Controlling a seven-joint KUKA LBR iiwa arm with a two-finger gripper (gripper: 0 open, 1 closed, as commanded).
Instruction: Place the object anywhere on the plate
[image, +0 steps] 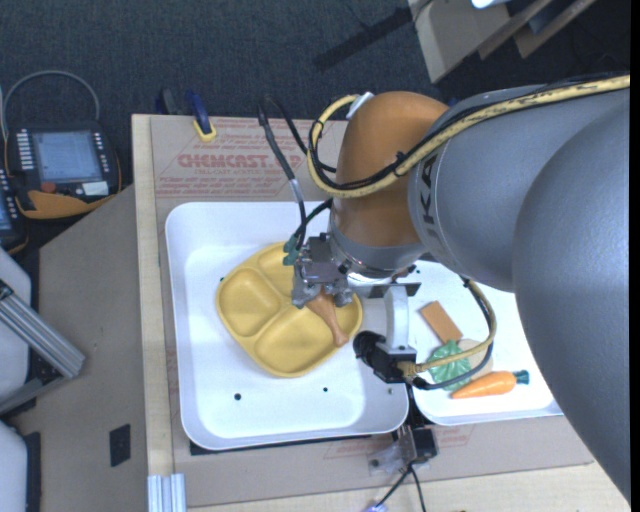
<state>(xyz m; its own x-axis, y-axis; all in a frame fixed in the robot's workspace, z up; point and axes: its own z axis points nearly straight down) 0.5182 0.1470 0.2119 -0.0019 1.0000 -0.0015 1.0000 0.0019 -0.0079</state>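
Note:
A yellow plate with three compartments lies in the left white bin. My gripper hangs over the plate's right edge, pointing down. A small tan-brown oblong object sticks out below the fingertips, slanting down to the right, and the fingers are shut on its upper end. Its lower end lies at or just above the plate's right rim; I cannot tell whether it touches. The arm's wrist hides the plate's far right corner.
The right bin holds a tan block, a green leafy piece and an orange carrot near its front. Cables run above the left bin's far edge. The arm covers most of the right bin.

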